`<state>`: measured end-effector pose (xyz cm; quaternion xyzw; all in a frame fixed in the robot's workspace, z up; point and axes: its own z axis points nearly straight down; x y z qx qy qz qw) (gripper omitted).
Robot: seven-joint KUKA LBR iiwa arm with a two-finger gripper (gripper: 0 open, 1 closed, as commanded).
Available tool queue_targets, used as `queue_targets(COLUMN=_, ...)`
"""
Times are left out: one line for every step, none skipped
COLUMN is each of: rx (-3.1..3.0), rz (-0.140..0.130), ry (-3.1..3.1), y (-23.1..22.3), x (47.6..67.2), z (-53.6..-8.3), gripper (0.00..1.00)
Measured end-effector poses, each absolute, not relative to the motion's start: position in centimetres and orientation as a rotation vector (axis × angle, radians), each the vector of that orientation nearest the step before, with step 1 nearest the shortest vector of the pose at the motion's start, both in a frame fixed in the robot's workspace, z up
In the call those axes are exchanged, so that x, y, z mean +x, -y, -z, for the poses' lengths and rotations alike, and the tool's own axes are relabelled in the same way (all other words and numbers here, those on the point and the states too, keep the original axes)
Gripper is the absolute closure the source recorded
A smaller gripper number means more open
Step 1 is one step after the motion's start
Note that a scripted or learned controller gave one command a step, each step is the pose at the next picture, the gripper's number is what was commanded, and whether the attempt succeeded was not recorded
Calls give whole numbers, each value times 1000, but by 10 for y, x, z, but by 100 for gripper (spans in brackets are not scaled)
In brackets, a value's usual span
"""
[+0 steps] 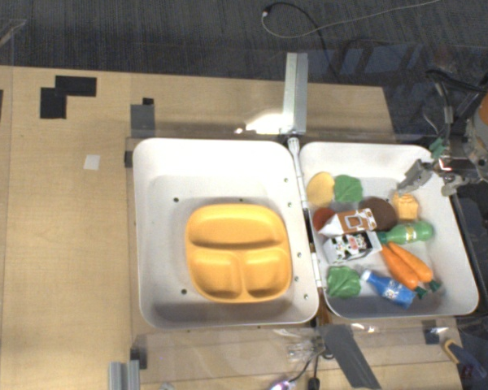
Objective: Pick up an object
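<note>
**Crowded bin, tight pick ahead**

The pincer (424, 180) hangs over the far right corner of the right bin (464, 299), and whether it is spread or closed can't be made out from up here.

Here's the danger: the toys are jammed together. The nearest candidate, I'd say, is the small yellow block (406, 207), and it sits touching a brown lump (381, 211) on the side away from the pincer, with a green bottle (408, 234) just beyond it. Come down a shade off and the pincer lands on two things at once, or shoves the block into its neighbours and closes on air. The block is small and looks blunt-edged, so a skewed squeeze could squirt it out. The bin wall is close on the arm's side too, so a drop too near it risks a knock on the rim.

Where's the block? Just below the pincer's tip and a touch toward the bin's middle, near but apart from it. Further from the pincer lie the carrots (408, 266) and a blue bottle (389, 288); a carton (351, 234) sits in the middle of the pile. A lemon (320, 188) is clear across the bin. The yellow tray (237, 249) in the left bin (154, 218) is well apart.
</note>
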<state>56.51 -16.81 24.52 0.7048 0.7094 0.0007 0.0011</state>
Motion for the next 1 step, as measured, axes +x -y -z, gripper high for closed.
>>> queue_targets(rx=1690, rz=-4, ry=-2643, y=110, x=600, z=-175, gripper=0)
